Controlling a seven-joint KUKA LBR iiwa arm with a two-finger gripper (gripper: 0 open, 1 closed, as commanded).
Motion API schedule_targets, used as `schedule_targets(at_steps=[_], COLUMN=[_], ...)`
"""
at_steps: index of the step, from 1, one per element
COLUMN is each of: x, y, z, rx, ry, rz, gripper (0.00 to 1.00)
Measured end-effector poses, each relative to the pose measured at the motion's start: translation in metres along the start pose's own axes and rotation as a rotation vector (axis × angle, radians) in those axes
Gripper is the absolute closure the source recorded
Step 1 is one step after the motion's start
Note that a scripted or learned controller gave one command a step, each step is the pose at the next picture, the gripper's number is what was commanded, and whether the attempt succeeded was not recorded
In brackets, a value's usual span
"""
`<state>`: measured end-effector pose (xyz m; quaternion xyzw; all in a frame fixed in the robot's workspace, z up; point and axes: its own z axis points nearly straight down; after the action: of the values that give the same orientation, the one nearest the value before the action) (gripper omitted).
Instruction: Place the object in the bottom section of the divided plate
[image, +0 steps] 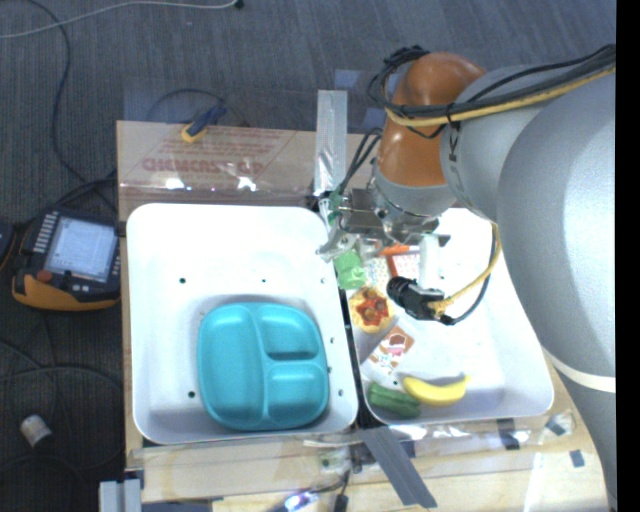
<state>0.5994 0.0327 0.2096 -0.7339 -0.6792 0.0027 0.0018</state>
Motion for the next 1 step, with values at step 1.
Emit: schedule_targets(at_steps=[1], x=[0.0441], y=[-0.0679], z=[-0.0122], rx=[0.001], ry=[-0.002], rz=[-0.068], gripper=[1.0])
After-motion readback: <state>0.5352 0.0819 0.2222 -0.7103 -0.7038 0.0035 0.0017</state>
